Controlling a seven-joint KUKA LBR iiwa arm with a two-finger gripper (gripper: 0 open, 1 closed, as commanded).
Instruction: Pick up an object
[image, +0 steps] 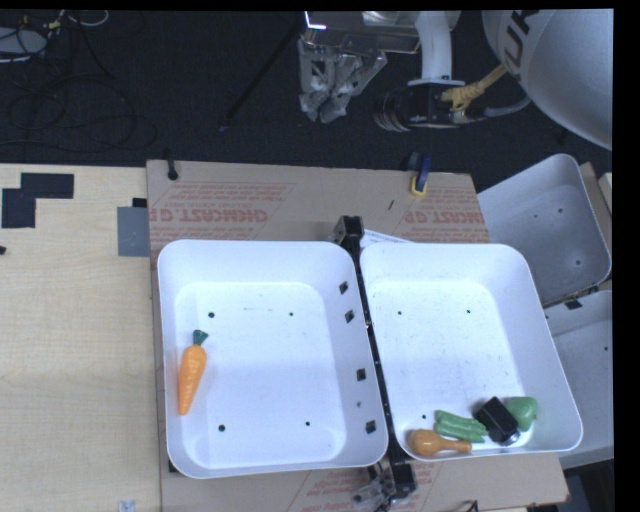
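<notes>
An orange toy carrot (191, 373) with a green top lies by the left wall of the left bin (255, 262). In the front right corner of the right bin (450, 258) several small things huddle together: an orange pear-shaped piece (436, 443), a green pod (460, 426), a black block (496, 419) and a green piece (522, 408). My gripper (328, 97) hangs high at the top of the view, beyond the bins' far edge and well apart from every object. Nothing shows between its fingers.
Both bins rest on a cardboard sheet (300, 205) on the wooden bench. A black clamp strip (362, 340) runs between the bins. A small blue and yellow item (420, 175) lies on the cardboard's far edge. A grey-white panel (555, 215) stands to the right.
</notes>
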